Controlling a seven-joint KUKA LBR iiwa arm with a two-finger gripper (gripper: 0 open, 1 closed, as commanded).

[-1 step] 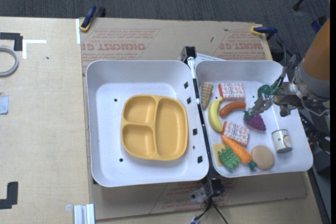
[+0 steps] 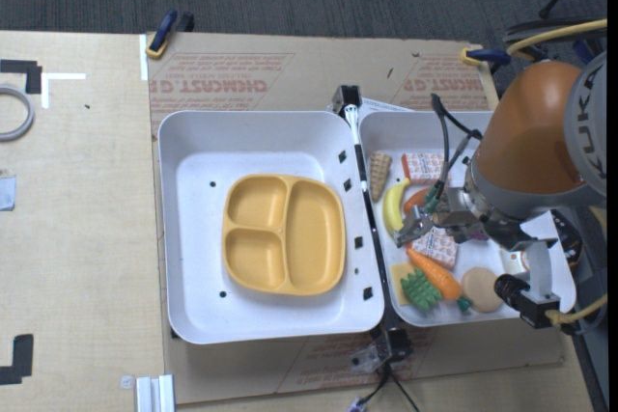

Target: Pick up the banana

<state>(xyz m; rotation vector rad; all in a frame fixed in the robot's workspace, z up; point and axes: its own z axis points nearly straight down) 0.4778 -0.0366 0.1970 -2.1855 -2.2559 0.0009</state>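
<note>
Banana (image 2: 393, 206) lies in right bin (image 2: 502, 312), just left of hand (image 2: 422, 223), near the divider. Hand is low over the food pile; can't tell if it's apart or together. Carrot (image 2: 435, 272) and green toy (image 2: 419, 289) sit below hand, cracker box (image 2: 422, 165) above it. Yellow plate (image 2: 286, 234) is well left, in left bin (image 2: 183, 207).

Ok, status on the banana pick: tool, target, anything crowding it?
Tool low in right bin, beside banana; grip state unclear. Banana lying by left wall, not lifted. Carrot, waffle cone and cracker pack close around it.
</note>
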